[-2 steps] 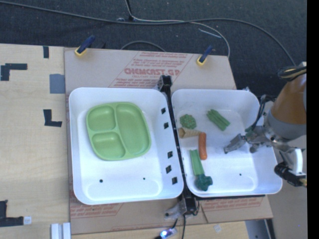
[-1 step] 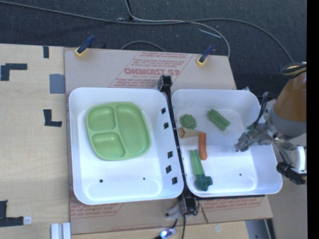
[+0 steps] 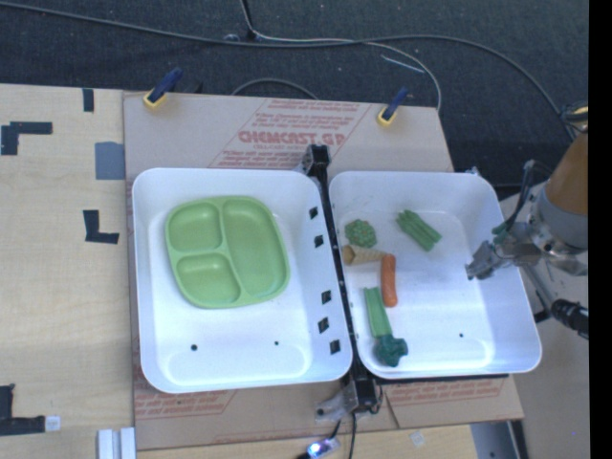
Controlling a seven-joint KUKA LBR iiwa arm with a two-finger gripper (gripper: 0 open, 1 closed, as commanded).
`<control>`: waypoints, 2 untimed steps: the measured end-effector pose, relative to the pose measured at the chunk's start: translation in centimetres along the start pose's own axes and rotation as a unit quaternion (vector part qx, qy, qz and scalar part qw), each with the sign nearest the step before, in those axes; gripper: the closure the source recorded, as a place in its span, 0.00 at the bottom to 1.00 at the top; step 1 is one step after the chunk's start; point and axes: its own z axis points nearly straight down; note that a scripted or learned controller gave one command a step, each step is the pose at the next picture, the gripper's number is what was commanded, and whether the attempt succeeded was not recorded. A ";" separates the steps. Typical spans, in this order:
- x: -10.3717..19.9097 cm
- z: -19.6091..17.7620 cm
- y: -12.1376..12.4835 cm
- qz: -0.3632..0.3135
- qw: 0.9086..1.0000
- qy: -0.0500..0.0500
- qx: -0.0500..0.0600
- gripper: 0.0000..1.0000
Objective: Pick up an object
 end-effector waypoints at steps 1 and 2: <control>0.3 -6.2 -0.3 -0.001 1.000 0.000 -0.001 1.00; 0.3 -9.5 -0.2 -0.001 1.000 0.000 0.000 1.00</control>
